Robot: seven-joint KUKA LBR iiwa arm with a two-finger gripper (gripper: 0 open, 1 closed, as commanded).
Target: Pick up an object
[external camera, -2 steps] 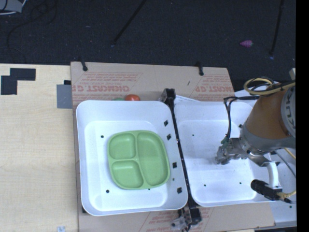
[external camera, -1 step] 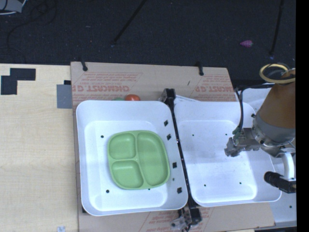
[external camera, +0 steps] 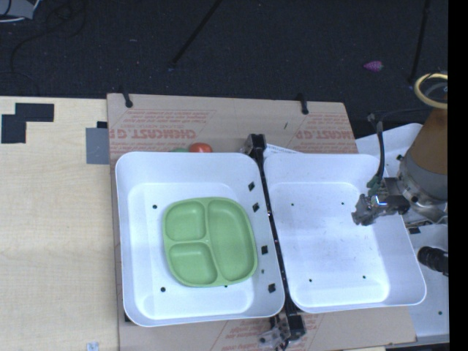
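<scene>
- The green divided plate [external camera: 210,241] lies flat in the left bin [external camera: 139,174], a little below the frame's centre-left. It is the one thing in the bins that could be picked up, so I judge it the task's object.
- The tool [external camera: 365,212] sits at the right of the frame, over the right bin [external camera: 322,168] near its right wall, well apart from the plate.
- Whether the tool is spread or pressed together I cannot tell: it shows as a small dark-grey cluster, and nothing visible sits in it.
- The arm [external camera: 433,159] enters from the right edge, which likely explains why the tool hangs over the nearer bin and not the plate's.
- The two bins lie side by side on a cardboard sheet [external camera: 219,126] on the tabletop [external camera: 51,218], joined along a dark middle strip [external camera: 267,218].
- A small red-orange thing [external camera: 200,148] peeks out just behind the left bin's upper rim, outside the bin.
- The pick looks not yet begun; the tool would need to cross the strip leftward first.
</scene>
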